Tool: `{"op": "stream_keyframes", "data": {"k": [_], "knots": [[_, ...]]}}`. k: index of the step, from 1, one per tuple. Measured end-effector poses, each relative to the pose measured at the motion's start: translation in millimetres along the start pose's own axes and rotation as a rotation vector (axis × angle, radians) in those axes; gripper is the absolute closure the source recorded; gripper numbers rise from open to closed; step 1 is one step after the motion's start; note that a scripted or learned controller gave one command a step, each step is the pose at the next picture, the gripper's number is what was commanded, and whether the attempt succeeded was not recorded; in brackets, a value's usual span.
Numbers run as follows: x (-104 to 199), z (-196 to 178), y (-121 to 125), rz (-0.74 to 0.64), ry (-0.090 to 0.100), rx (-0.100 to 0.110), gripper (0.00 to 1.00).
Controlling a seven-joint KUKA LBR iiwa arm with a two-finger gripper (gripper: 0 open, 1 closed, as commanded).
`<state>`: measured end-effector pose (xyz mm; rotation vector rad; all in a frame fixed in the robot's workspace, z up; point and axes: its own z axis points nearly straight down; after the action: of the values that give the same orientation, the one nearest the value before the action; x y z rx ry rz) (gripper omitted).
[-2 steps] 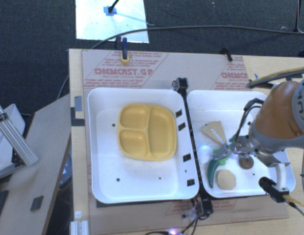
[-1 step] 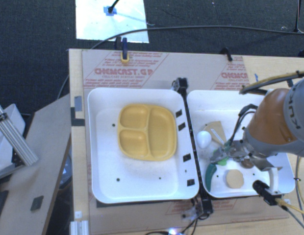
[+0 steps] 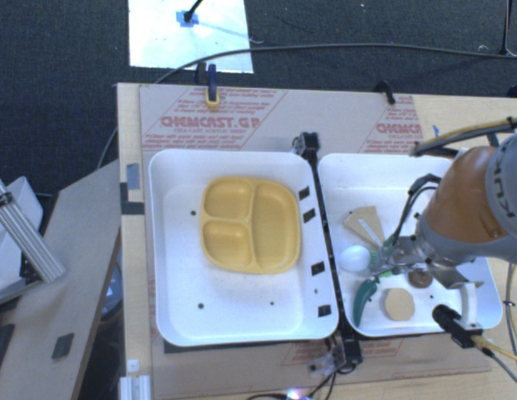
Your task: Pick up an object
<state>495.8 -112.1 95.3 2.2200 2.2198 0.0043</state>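
My gripper (image 3: 390, 255) is down in the right bin (image 3: 342, 173), near the middle of its floor, and I cannot tell its state from here because the wrist and cabling cover it. I see nothing that I could call held. Just beside it toward the bin's left wall lies a white egg (image 3: 354, 258), and a green pepper (image 3: 364, 293) curves from the tool toward the bin's front-left corner; whether the tool touches either I cannot tell. A tan wedge (image 3: 363, 222) lies behind the egg, a round biscuit (image 3: 399, 305) sits near the front edge, and a small brown ball (image 3: 420, 278) shows just beside the wrist. The arm (image 3: 471, 207), with its orange band, comes in over the bin's right side. The left bin (image 3: 163, 248) carries a yellow tray (image 3: 250, 223) with three compartments, set about its middle. Both bins rest on a board (image 3: 275, 115) with red lettering, and a blue-and-yellow clamp (image 3: 212, 86) grips its back edge. Beyond the board is dark carpet (image 3: 58, 48) with a pale sheet (image 3: 188, 23) on it.
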Motion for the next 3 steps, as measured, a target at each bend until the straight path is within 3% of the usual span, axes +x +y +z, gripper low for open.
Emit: {"op": "stream_keyframes", "data": {"k": [3], "knots": [[5.0, -130.9, -4.3, -0.005, -0.002, -0.003, 1.0]]}}
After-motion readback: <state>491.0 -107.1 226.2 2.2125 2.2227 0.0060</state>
